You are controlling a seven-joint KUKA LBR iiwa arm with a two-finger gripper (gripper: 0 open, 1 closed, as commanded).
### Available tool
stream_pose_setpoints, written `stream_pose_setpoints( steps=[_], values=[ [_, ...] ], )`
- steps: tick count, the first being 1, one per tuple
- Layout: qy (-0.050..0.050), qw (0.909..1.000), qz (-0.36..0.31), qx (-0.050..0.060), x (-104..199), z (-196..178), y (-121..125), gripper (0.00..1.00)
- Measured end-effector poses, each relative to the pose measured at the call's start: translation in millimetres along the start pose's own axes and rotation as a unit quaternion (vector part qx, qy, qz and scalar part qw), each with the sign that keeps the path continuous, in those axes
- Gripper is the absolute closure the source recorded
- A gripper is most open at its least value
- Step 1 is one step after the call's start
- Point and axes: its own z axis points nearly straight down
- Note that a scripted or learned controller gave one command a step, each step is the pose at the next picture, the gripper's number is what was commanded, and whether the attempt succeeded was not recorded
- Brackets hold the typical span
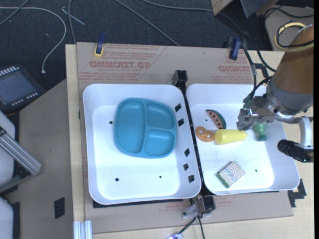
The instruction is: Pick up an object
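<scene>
Your arm is reaching in from the right, wrist bent down, pincer [247, 119] hovering over the right bin [279, 179]; just below it, the yellow cylinder [230, 136] is lying.

The arm [298, 68] shows a broad orange band above a grey, rounded wrist section. Below it sits a metallic grey gripper [247, 117] of small blocky parts, with a black cable looping alongside.

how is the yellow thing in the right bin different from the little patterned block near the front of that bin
The yellow thing is plain, rounded and long, lying level across the view beside a pretzel-shaped piece. The patterned block is flat, squarish, speckled and turned at a slant, lying alone. Both rest on the right bin floor.
</scene>
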Motion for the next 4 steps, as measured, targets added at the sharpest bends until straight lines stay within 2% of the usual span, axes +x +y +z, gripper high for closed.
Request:
stream_pose_setpoints(
  steps=[1,3,4],
  values=[
    [0.001,1.0,-0.003,0.0,44.7,-7.9,18.0,1.0],
    [0.001,1.0,-0.002,0.0,148.8,-11.6,38.9,1.0],
    [0.0,1.0,-0.002,0.0,190.1,2.9,63.7,1.0]
  ],
)
